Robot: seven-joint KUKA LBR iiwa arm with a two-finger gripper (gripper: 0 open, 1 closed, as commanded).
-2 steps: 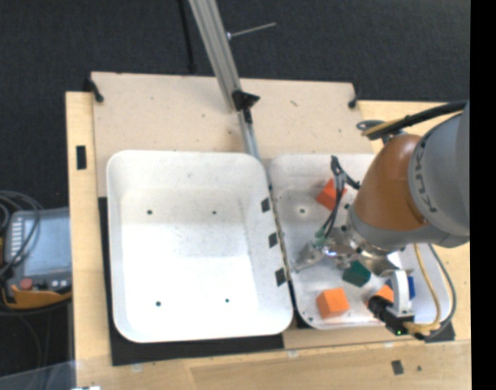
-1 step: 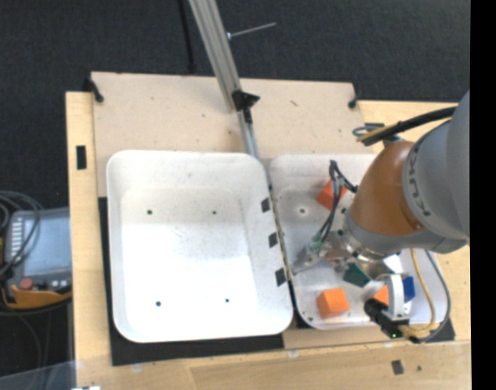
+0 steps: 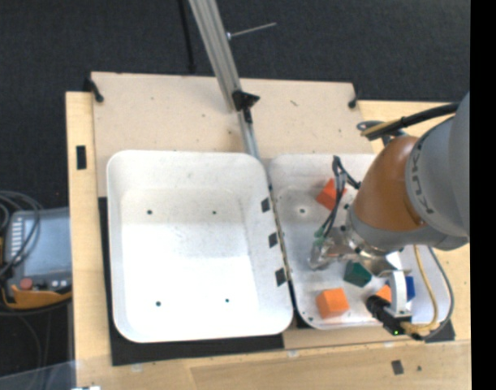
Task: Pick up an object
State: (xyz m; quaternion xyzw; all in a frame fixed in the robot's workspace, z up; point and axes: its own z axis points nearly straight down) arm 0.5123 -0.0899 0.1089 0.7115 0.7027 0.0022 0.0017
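Tool [image 3: 322, 254] low inside the right bin [image 3: 300, 177], grip state impossible to tell. Just right of tool, a dark green block [image 3: 358, 275]; below it an orange cube [image 3: 332, 302]; above it another orange block [image 3: 328, 192].

The left bin [image 3: 191, 242] offers broad open floor with nothing standing in it. The right bin [image 3: 300, 205] is crowded: the arm [image 3: 418, 189] hangs over its middle, an orange block [image 3: 332, 302] and a green block [image 3: 357, 275] sit near the front wall, another orange piece [image 3: 327, 192] lies toward the back.
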